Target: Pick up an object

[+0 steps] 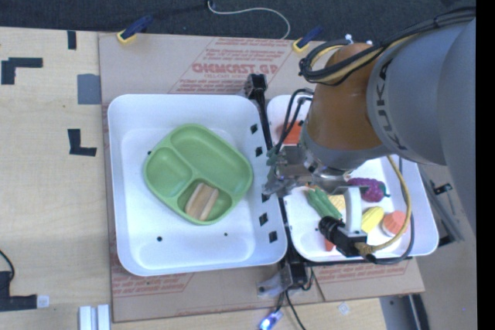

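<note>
A green divided plate [198, 171] lies in the left bin [131, 243], with a tan, bread-like piece [201, 201] in its near compartment. The right bin [421, 243] holds small toy foods: a green vegetable [322, 203], a yellow piece [372, 219], an orange piece [395, 223], a purple piece [370, 186] and something red-orange [291, 133] at the far left corner. My gripper [288, 175] hangs low over the right bin's left side, close to the divider between the bins and next to the green vegetable. The wrist hides what lies under it.
Both bins rest on a brown cardboard sheet [232, 66] on the bench. Black clips [257, 87] run along the divider between the bins. A white cable [240, 10] trails across the dark floor behind. The arm's grey and orange body [387, 104] covers much of the right bin.
</note>
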Tool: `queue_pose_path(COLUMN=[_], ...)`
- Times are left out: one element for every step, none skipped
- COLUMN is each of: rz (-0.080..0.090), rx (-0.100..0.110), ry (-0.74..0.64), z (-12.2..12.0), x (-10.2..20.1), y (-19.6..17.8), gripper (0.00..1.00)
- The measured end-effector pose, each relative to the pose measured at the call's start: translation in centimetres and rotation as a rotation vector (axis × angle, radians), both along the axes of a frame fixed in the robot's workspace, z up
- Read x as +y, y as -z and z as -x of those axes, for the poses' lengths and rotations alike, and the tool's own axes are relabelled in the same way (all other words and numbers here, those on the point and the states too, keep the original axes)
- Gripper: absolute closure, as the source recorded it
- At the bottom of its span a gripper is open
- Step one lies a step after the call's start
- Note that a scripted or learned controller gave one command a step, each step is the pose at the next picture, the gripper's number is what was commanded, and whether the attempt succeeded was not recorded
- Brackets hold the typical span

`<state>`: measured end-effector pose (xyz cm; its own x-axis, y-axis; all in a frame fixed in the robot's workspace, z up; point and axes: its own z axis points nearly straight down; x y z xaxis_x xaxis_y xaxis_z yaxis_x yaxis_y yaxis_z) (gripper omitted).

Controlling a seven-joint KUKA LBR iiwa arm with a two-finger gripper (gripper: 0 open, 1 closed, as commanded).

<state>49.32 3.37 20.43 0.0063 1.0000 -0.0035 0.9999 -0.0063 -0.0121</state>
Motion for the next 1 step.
queue_pose_path(rz=[-0.009], rx=[-0.023], ry=[-0.017], z=[0.90], x=[6.83], y=[-13.39], gripper=[1.00])
